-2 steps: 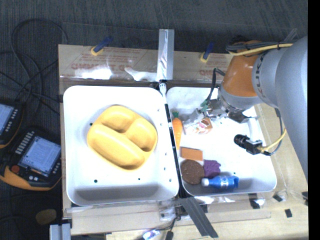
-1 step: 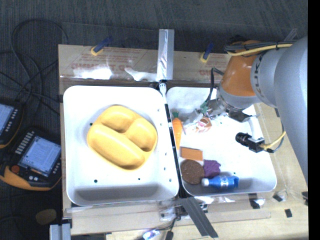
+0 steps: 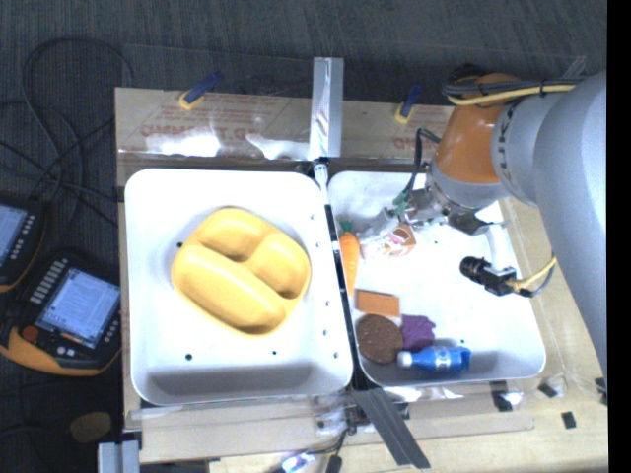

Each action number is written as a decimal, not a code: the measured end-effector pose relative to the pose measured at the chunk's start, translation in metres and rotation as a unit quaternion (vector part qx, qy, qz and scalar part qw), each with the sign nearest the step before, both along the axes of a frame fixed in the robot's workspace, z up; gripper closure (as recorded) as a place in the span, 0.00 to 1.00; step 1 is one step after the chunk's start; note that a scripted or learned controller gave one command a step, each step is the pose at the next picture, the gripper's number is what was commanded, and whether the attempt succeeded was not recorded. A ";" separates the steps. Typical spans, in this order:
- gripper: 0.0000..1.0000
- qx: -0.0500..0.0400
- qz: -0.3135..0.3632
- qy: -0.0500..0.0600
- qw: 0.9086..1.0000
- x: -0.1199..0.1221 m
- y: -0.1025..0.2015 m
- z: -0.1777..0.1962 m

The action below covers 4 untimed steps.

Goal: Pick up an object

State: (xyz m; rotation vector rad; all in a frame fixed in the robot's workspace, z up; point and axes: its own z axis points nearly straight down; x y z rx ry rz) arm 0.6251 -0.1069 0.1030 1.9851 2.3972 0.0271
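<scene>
The task names no single object, so the candidates are the loose things in the right bin, and the orange carrot along that bin's left wall serves as the landmark. Just right of the carrot's upper end lies a small crumpled pink-and-white object, and the gripper sits directly above and right of it, close to or touching it; which, cannot be told. Whether its fingers are open, closed or gripping anything cannot be told, since the wrist hides them. Below the carrot's lower end rests a flat orange block. Below that block lies a round brown disc, with a purple object touching its right side. A blue bottle lies on its side below the purple object, white cap pointing left, near the bin's front wall. Well right of the carrot, a black cylindrical fitting hangs from the arm, whose orange band sits above the wrist and whose grey body runs off to the right. Left of the carrot, across the divider, the left bin holds a large yellow lumpy object near its middle. Far left of the carrot, off the bench, a handheld control pendant lies on the dark floor among black cables.
</scene>
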 end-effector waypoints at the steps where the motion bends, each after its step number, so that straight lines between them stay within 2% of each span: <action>1: 0.00 0.002 -0.003 -0.001 1.000 0.000 -0.001 0.000; 2: 0.00 0.000 -0.038 0.000 0.999 0.038 0.002 0.000; 3: 0.00 -0.004 0.005 -0.004 1.000 0.026 0.006 0.000; 4: 0.00 -0.002 0.017 -0.004 1.000 -0.046 0.003 0.000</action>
